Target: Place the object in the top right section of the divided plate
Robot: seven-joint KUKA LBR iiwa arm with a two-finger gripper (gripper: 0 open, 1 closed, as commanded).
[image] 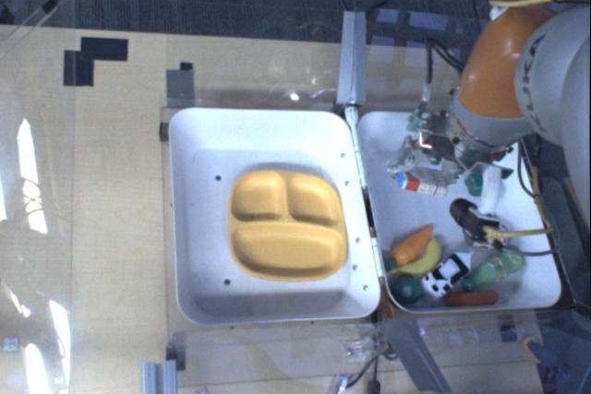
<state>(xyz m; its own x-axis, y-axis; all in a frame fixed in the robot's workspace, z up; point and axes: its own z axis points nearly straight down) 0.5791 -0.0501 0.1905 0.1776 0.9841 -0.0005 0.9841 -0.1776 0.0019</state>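
plate (pixel 282 224): sat bare in left bin, awaiting delivery
jaws (pixel 427 163): grip state unclear, over right bin's 12 o'clock, hunting toys (pixel 441 270)

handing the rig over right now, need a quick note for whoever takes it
Tool: low in the right bin, over its upper part; whether it is open or shut cannot be told, and nothing shows held in it.
Divided plate: yellow, in the middle of the left bin, all three sections bare, the top right section included.
Toys: piled at the right bin's lower edge, among them a carrot and a banana.
Done: nothing placed.
Left: pick an object, carry it over, set it in the top right section.
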